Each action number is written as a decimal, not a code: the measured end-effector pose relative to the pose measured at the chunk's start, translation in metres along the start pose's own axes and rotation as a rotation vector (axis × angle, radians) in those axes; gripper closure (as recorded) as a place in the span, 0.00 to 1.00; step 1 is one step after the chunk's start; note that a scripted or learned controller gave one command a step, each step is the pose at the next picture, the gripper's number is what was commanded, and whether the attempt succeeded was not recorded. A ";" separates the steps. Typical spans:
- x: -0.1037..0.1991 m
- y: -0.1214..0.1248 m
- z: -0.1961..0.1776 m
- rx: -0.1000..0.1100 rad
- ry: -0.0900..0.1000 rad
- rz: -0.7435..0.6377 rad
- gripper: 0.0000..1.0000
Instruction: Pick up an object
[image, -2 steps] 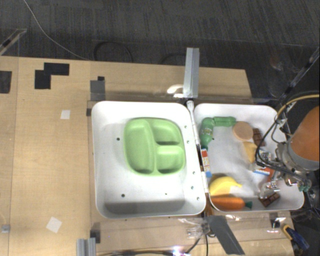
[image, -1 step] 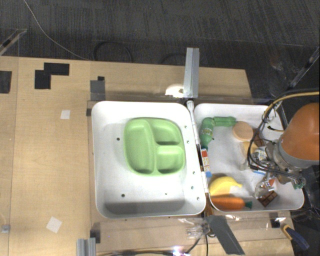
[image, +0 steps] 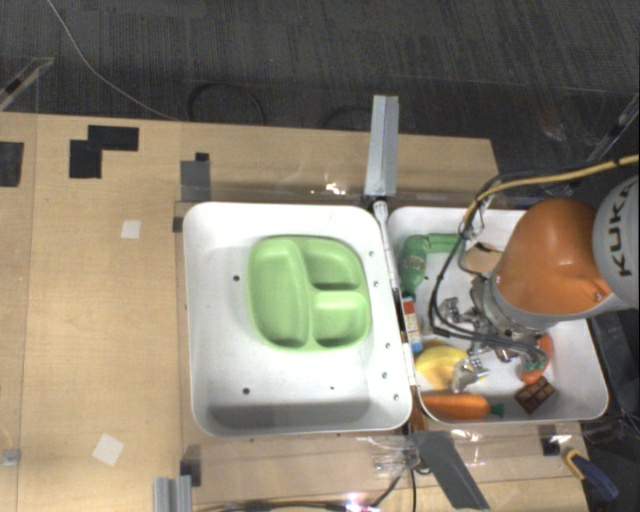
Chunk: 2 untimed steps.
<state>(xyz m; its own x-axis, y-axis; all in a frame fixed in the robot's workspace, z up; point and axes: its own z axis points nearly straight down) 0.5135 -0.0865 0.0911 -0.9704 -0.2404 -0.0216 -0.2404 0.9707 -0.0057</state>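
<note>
1. The gripper (image: 470, 372) hangs low in the right bin (image: 590, 395), just beside the yellow object (image: 436, 362); that object lies at the gripper's left, toward the wall shared with the left bin (image: 210, 300).
2. I cannot tell how far the fingers are parted: the wrist and cables hide most of them, and nothing shows plainly between them.
3. The yellow object is rounded, smooth and lemon-like, with no marked long axis.
4. Just below the yellow object lies an orange carrot-shaped piece (image: 458, 407), long axis running along the bin's near wall.
5. Above the yellow object, a green bottle-like item (image: 418, 255) lies near the far corner.
6. Right of the carrot sits a small dark brown block (image: 534, 396).
7. Left of the yellow object, across the wall, a pale green divided tray (image: 305, 290) of smooth plastic rests in the left bin.
</note>
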 end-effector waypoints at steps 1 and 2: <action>0.015 -0.054 0.000 0.001 0.000 -0.509 0.00; 0.009 -0.121 0.002 -0.002 0.005 -0.758 0.00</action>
<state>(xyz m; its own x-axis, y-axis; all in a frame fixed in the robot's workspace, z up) 0.5337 -0.2059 0.0898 -0.5395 -0.8420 -0.0078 -0.8418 0.5395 -0.0158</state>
